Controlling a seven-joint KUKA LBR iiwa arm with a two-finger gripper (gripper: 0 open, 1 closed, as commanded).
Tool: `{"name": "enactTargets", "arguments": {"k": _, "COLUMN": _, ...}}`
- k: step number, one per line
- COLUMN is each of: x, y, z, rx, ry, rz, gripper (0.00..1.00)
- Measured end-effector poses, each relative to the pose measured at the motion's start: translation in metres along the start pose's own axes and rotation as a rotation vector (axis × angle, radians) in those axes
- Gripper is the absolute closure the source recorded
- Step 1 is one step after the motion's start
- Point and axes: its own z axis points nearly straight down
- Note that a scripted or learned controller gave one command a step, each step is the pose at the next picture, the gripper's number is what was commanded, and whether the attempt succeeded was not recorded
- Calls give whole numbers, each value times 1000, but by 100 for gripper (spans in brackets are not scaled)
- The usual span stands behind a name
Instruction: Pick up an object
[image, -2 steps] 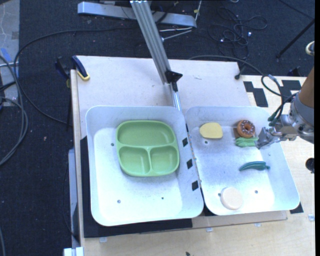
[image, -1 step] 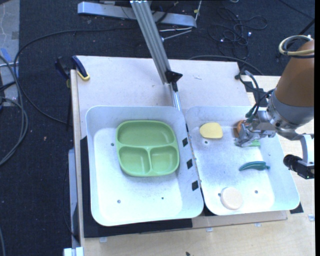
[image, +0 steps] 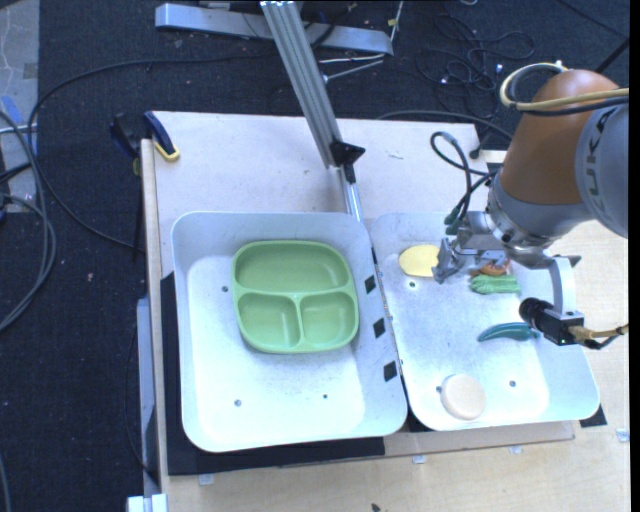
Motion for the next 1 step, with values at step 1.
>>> {"name": "enactTargets", "arguments": {"k": 1, "x": 45, "y": 27, "z": -6, "rx": -3, "ry": 1, "rz": 0, "gripper": 100}}
